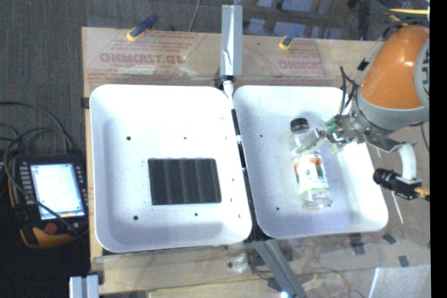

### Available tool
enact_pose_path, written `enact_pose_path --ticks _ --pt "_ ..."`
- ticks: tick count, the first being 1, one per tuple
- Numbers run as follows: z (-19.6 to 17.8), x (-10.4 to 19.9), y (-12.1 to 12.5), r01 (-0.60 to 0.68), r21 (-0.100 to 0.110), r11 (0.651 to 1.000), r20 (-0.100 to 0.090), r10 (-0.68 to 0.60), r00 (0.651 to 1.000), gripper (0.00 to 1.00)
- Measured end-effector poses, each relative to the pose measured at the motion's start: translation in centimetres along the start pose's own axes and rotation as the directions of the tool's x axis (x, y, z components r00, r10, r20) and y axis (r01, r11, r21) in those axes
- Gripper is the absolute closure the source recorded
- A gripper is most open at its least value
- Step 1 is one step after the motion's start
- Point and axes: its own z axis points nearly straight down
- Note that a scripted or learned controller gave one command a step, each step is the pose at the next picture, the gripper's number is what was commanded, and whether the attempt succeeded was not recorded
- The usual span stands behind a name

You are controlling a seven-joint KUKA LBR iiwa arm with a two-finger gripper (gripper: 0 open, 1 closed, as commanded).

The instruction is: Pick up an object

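A clear plastic bottle (309, 167) with a black cap and an orange label lies on its side in the right bin (269, 206), cap toward the back. My gripper (334, 132) hangs over the right bin's right part, just right of the bottle's neck, under the orange wrist band. Its tips are small and partly hidden by the wrist. Nothing shows between them.
The left bin (119, 220) holds a flat dark ribbed rectangle (185, 181) near its middle. A metal divider post (230, 45) stands between the bins at the back. A handheld pendant with a lit screen (52, 190) lies on the floor at far left.
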Motion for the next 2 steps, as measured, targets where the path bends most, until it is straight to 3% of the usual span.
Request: enact_pose_path --ticks 1,2 --pt "8.35 -1.01 -0.58 0.073 -0.007 0.997 0.003 -0.073 0.997 0.0" --pt "7.39 -0.87 -0.47 0.075 -0.009 0.997 0.001 -0.075 0.997 1.0"
